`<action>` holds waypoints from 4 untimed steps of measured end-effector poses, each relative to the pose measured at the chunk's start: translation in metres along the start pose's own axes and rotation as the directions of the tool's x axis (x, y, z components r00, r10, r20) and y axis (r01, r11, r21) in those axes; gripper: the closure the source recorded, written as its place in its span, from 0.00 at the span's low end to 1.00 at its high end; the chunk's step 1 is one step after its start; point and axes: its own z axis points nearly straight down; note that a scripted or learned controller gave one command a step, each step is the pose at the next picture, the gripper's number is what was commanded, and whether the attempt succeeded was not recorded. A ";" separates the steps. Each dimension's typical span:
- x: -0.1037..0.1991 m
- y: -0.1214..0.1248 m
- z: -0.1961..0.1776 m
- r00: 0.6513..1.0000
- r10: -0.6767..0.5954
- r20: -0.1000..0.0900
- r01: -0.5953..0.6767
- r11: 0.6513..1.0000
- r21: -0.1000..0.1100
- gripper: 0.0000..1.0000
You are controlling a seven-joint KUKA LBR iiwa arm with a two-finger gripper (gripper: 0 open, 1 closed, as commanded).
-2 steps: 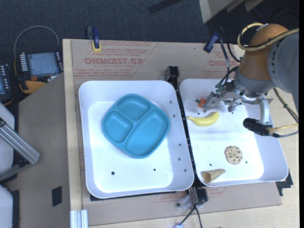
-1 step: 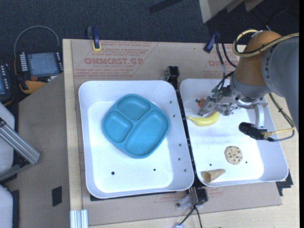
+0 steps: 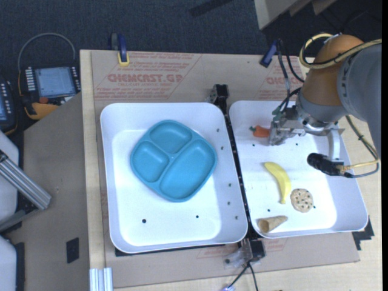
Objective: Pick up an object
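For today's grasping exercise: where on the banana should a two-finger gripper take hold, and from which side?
Probably the banana's thick middle, coming straight down from above, fingers closing across its narrow width. It lies flat and apart from the cookie, so both long sides look free.

The grey, orange-banded arm (image 3: 339,71) reaches in from the right, gripper (image 3: 277,132) lowered.

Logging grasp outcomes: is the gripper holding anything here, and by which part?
Cannot be told. The gripper is down in the right bin, right beside the small orange piece, but nothing shows between its fingers.
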 end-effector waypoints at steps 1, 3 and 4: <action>0.003 0.008 -0.061 1.000 -0.002 0.002 0.002 1.000 -0.008 1.00; 0.001 0.014 -0.152 1.000 -0.001 0.003 0.001 1.000 -0.009 1.00; 0.050 0.013 -0.149 1.000 -0.005 -0.002 0.005 1.000 0.000 1.00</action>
